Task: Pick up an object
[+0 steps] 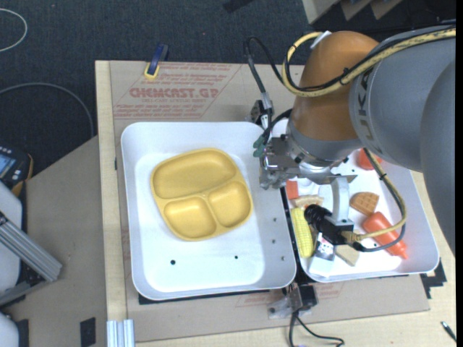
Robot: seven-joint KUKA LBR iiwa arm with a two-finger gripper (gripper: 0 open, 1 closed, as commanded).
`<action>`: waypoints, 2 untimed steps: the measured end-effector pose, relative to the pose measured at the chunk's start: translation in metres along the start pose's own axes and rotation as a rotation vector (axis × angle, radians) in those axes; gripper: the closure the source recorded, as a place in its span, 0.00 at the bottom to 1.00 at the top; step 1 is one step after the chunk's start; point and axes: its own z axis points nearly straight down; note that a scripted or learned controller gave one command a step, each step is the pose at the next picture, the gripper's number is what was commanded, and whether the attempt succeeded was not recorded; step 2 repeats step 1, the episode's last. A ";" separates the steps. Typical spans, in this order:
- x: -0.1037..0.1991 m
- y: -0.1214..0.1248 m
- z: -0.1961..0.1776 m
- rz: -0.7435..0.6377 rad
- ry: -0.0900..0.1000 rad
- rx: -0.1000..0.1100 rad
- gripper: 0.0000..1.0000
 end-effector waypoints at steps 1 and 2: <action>0.017 -0.009 0.004 -0.002 0.000 0.005 1.00; 0.017 -0.009 0.004 -0.002 0.000 0.005 1.00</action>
